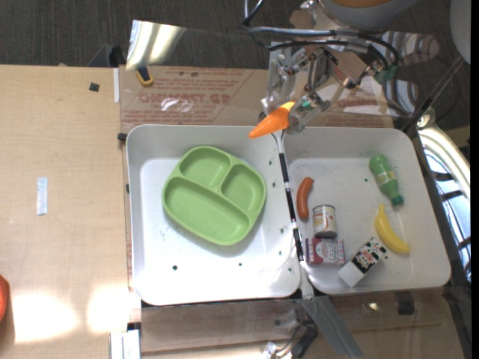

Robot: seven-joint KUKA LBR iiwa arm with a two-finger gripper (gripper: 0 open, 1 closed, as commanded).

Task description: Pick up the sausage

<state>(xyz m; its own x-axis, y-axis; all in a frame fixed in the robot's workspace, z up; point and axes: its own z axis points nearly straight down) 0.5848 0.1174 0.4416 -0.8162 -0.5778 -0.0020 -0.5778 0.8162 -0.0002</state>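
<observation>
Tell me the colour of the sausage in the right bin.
The sausage is orange-red, seen in the camera view, lying near the right bin's left wall.

A: Can we read anything here?

B: Very little. The cardboard sheet [196, 96] behind the bins, in the upper middle of the frame, carries red printing, but it stands upside down to us and is too blurred; we cannot make out one sure letter.

A: And the packages at the lower right?

B: The small can [324, 220] has a label, the dark red packet [326, 252] beside it shows a pale picture, and the white carton [363, 262] bears black patches. We see print on all three, yet it is too small to read.

A: The green bottle [385, 178]?

B: A label band, unreadable.
</observation>
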